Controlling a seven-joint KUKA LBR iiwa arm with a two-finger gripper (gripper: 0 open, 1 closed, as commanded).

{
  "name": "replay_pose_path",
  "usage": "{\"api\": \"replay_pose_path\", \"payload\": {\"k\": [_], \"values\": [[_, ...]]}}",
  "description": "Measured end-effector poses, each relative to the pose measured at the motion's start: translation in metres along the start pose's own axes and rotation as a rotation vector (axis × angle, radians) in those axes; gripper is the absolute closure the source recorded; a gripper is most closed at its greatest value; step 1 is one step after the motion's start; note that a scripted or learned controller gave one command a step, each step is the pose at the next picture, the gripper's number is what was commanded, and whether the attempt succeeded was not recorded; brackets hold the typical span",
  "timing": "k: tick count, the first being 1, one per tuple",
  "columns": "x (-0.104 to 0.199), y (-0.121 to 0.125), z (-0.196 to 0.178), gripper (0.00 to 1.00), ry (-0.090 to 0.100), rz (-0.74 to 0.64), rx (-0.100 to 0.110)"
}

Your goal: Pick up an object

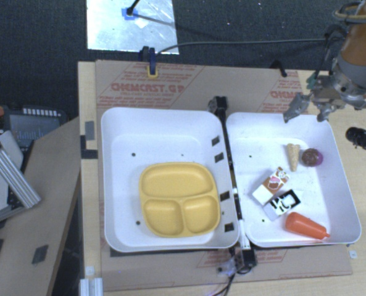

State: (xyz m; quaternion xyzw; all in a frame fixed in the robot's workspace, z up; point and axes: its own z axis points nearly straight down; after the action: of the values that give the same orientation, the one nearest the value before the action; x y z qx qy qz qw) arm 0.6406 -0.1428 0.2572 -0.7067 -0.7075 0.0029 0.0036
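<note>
Camera view: the gripper (308,108) hangs with fingers spread and nothing between them over the right bin's (244,134) far rim, well clear of the carrot (305,226), small cartons (276,192), cone (292,155) and purple ball (311,158) awaiting a pick.

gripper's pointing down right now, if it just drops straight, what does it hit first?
Probably bare floor of the right bin near its back rim. The gripper hangs over that corner, with the cone and purple ball lying nearer the camera. Depth from this slanted view is uncertain.
</note>
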Motion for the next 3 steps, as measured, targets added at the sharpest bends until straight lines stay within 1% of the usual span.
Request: {"api": "replay_pose_path", "payload": {"k": [1,2,3], "values": [[0.000,0.002,-0.007,0.00,-0.002,-0.002,-0.011],[0.000,0.005,0.035,0.00,-0.001,-0.001,-0.008],[-0.003,0.005,0.097,0.00,-0.001,0.000,-0.006]]}}
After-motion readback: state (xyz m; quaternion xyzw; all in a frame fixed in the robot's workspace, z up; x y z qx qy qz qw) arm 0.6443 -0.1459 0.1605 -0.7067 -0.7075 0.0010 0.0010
